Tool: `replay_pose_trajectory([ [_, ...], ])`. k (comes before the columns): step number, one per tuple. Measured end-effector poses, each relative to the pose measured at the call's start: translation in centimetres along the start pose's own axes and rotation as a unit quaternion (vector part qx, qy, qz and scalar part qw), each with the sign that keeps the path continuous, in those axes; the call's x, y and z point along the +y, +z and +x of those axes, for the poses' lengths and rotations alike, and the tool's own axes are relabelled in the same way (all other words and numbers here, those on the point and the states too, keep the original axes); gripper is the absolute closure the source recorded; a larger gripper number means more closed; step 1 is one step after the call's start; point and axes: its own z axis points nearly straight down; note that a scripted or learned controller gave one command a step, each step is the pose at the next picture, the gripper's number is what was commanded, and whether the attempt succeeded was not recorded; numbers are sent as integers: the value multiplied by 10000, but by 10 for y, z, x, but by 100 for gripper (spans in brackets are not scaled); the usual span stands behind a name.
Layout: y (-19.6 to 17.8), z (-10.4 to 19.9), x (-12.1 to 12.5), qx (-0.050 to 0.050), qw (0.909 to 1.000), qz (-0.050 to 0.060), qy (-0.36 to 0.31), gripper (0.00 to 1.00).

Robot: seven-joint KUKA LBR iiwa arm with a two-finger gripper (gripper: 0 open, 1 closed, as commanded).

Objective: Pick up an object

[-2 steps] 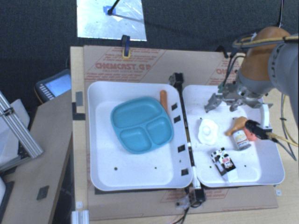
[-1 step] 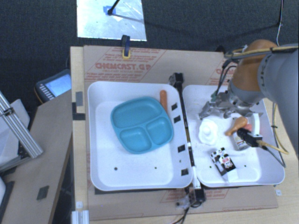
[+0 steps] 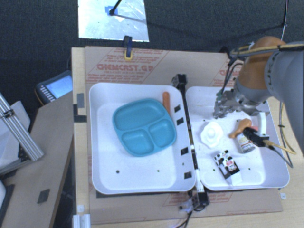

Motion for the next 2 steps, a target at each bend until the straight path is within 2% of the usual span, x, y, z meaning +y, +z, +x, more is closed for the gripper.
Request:
replay_pose_trajectory([
  [1, -51, -2, 12, -2, 10000, -12, -18, 100],
  [2, -115, -1, 11, -4, 10000, -22, -24, 100],
])
